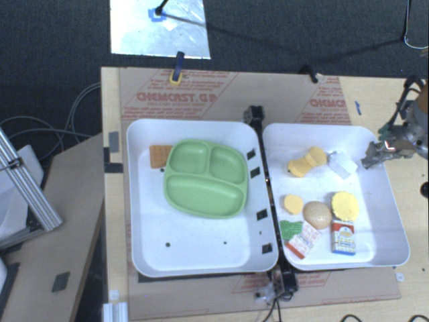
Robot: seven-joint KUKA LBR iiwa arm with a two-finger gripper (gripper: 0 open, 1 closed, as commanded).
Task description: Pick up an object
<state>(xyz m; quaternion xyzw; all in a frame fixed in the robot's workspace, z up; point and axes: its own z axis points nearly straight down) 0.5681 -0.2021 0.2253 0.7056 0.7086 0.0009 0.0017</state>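
Objects (316,215) all lie in the right bin (394,206), none lifted; the gripper (381,150) hovers at its far-right rim, its grip state unclear.

"CHEMCAST GP" was printed in red on the brown paper sheet (201,92), read once beyond each bin, upside-down.

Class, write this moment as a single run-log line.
arm: at right bin's right rim | gripper: above rim, holding nothing seen | nearest: clear packet | left bin: green tray | pick: not done
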